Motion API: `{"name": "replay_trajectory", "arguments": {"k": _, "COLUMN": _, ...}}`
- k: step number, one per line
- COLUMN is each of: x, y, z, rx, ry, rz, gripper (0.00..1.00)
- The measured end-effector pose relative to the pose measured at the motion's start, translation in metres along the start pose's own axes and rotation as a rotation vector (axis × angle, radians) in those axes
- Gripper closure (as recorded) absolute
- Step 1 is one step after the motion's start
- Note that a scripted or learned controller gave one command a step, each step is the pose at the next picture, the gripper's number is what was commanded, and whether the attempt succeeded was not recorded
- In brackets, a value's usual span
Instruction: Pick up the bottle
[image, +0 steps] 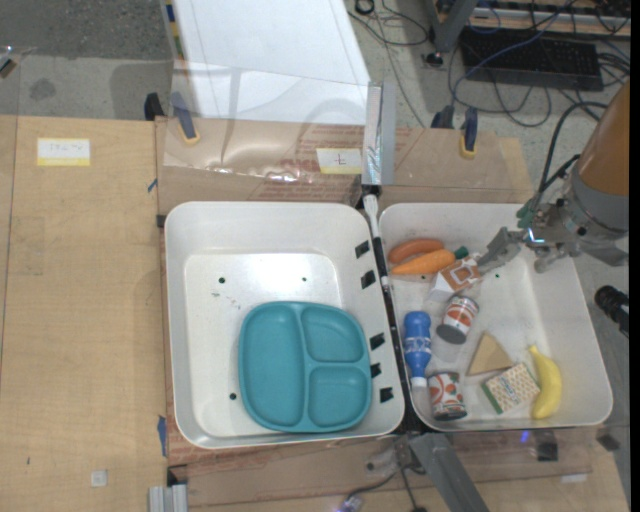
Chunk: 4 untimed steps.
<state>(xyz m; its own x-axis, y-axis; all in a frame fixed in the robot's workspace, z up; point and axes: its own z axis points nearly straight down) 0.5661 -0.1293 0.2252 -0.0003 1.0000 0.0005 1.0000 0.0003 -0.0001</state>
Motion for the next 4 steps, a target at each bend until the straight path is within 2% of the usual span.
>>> {"name": "replay_trajectory", "arguments": {"k": 1, "x": 0.047, "y": -0.005, "z": 0.105, "rx": 0.001, "ry": 0.000, "rz": -0.161, "gripper": 0.00}}
{"name": "replay_trajectory", "arguments": {"k": 2, "x": 0.050, "y": -0.075, "z": 0.134, "rx": -0.001, "ry": 0.000, "rz": -0.231, "gripper": 0.00}}
{"name": "replay_trajectory", "arguments": {"k": 3, "x": 0.064, "y": -0.099, "z": 0.134, "rx": 0.000, "ry": 0.001, "rz": -0.569, "gripper": 0.00}}
{"name": "replay_trajectory", "arguments": {"k": 4, "x": 0.062, "y": -0.098, "z": 0.124, "rx": -0.005, "ry": 0.001, "rz": -0.562, "gripper": 1.00}}
